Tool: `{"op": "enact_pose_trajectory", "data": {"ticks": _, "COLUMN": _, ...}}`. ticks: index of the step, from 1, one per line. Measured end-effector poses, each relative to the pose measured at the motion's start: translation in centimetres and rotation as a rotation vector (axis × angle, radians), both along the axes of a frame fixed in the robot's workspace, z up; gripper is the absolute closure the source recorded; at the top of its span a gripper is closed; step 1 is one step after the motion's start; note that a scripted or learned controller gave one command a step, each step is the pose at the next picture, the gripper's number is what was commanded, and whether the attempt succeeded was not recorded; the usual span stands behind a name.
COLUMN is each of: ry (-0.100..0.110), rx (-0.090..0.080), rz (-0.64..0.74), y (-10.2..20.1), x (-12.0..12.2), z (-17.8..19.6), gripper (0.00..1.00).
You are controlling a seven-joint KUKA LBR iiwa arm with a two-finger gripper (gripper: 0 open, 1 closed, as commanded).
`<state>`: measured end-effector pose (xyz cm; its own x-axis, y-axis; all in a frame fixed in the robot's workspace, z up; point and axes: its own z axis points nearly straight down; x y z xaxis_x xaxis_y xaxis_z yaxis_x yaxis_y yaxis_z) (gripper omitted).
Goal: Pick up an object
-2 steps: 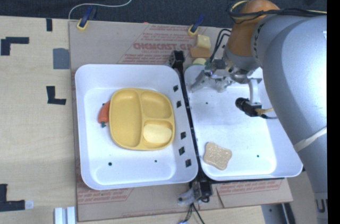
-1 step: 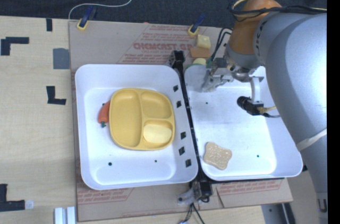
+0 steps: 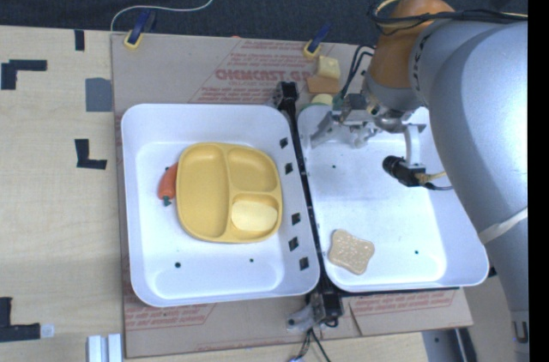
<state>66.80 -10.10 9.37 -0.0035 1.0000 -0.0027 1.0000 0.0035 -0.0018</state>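
Observation:
A tan, biscuit-like piece [image 3: 352,251] lies at the front left of the right bin [image 3: 429,223]. In the left bin [image 3: 146,180] sits a yellow divided plate [image 3: 225,184] with a pale yellow lump [image 3: 254,215] in its front right compartment. An orange-red item [image 3: 166,182] pokes out from under the plate's left edge. My gripper [image 3: 343,127] hangs low over the back left corner of the right bin, far from the tan piece, and I see nothing held in it.
Just behind the right bin's back left corner sit a yellow cube [image 3: 328,64], a tan block [image 3: 323,83] and a pale green piece [image 3: 320,100], close to the gripper. The grey arm [image 3: 480,120] covers the right bin's right side. A black cable connector [image 3: 401,170] hangs over the bin.

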Motion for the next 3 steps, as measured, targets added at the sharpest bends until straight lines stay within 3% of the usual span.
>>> {"op": "enact_pose_trajectory", "data": {"ticks": 1, "ry": 0.0, "rx": 0.001, "rz": -0.002, "y": 0.0, "x": 0.0, "z": -1.0, "gripper": 0.0}}
{"op": "enact_pose_trajectory", "data": {"ticks": 2, "ry": 0.0, "rx": 0.0, "rz": -0.001, "y": 0.0, "x": 0.0, "z": 0.1, "gripper": 1.0}}
{"op": "enact_pose_trajectory", "data": {"ticks": 3, "ry": 0.001, "rx": 0.0, "rz": -0.001, "y": 0.0, "x": 0.0, "z": 0.0, "gripper": 0.0}}
